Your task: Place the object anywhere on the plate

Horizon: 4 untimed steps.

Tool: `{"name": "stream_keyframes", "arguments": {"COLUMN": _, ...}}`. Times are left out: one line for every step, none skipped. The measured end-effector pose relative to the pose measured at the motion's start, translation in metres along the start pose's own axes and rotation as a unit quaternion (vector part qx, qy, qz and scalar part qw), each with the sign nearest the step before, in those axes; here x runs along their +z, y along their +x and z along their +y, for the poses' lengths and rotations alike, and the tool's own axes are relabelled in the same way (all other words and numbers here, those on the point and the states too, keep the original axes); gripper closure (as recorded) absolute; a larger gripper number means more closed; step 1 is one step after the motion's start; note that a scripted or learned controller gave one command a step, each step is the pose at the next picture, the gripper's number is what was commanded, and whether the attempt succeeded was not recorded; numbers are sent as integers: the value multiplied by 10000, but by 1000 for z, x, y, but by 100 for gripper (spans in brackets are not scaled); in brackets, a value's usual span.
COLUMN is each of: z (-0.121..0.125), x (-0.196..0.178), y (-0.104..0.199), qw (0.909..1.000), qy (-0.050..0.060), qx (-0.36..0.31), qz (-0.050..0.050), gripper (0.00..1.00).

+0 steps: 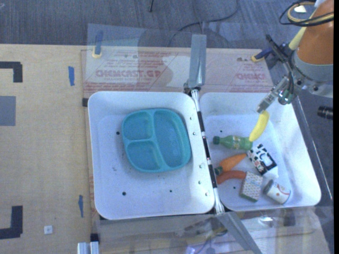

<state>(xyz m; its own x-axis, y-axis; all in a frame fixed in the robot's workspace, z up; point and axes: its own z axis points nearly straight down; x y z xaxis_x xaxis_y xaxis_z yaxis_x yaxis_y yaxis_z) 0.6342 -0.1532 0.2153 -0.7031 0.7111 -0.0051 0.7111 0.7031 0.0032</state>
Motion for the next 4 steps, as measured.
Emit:
{"name": "stream_keyframes", "arguments": {"z": 45, "x": 11, "y": 61, "qw": 9928, "qy": -4, "qx": -1200, "qz": 13, "gripper": 100}}
{"name": "stream_keyframes", "arguments": {"z": 93, "x": 29, "y": 147, "qw": 9735, "qy": -9, "qx": -2285, "qz": 16, "gripper": 100}}
{"name": "stream_keyframes", "arguments": {"z": 137, "x": 29, "y": 199, "qw": 9531, "qy": -17, "qx": -3026, "qz": 8, "gripper": 100}}
{"name": "stream_keyframes", "arguments": {"z": 156, "x": 40, "y": 232, "qw": 9068, "qy": -17, "qx": -4216, "qz": 14, "gripper": 100}}
